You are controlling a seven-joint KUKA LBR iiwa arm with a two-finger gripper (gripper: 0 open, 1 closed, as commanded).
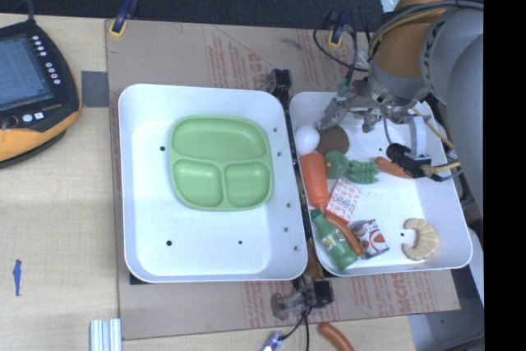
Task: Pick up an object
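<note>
the gripper [355,113] is hanging over the far end of the right bin [450,201], at the end of the grey arm [452,53] with its orange band, which is reaching in from the right. whether it is open or closed cannot be told from this angle, and nothing is showing in its grasp.

just below and to the left of the gripper, a white egg [306,140] is lying against the bin's left wall, with a brown round piece [334,141] beside it. nearer the camera, an orange carrot [313,179] is lying lengthwise along the left wall, a green leafy toy [352,169] is sitting just right of it, and a red-and-white packet [343,197] is lying below that. a green bottle [333,242] and a small carton [371,237] are resting near the bin's near corner, and a croissant [422,238] is lying well apart toward the right corner. a small orange piece [393,168] is lying right of the leafy toy.

the left bin [140,242] is holding a green divided plate [221,161]. both bins are sitting on a sheet of cardboard [205,53] on the light wooden bench [49,242]. a teach pendant [33,90] is lying at the bench's left edge, and dark floor is showing beyond.
</note>
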